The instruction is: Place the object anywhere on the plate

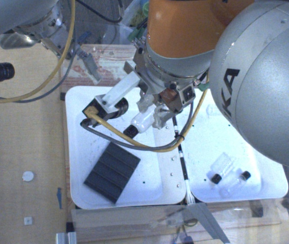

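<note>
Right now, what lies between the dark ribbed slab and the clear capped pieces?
Bare bin floor, then the bins' seam with a thin dark cable along it; camera view.

In the left bin (75, 136), a black ribbed block (113, 173) fills the near middle; its left edge strip lies bare. In the right bin (266, 187), 2 clear black-capped vials (229, 171) sit near the front edge.

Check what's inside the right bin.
The right bin holds two clear plastic bottles with black caps, lying near its front. The arm covers the bin's back half, so anything there is hidden.
</note>
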